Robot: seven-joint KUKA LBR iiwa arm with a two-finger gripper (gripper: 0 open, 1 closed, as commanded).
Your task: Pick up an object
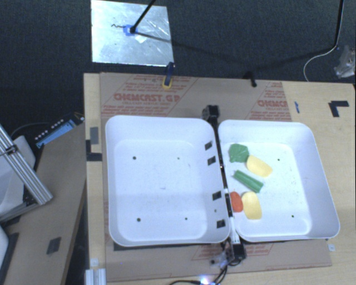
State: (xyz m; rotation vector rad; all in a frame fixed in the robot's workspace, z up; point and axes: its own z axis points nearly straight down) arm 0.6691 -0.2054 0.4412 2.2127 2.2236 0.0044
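Against the right bin's [311, 167] left wall, green [239, 152], yellow [259, 166] and orange [237, 202] pieces, claw's state untold

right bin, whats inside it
Five items lie in the right bin: a green piece, a yellow piece, a green stick, an orange piece, and another yellow piece. Nothing covers them.

Of the rig's hardware, a silver ribbed aluminium frame rail [25, 172] at the left, a thin black rod [146, 12] up top, a looping white cable [322, 53]
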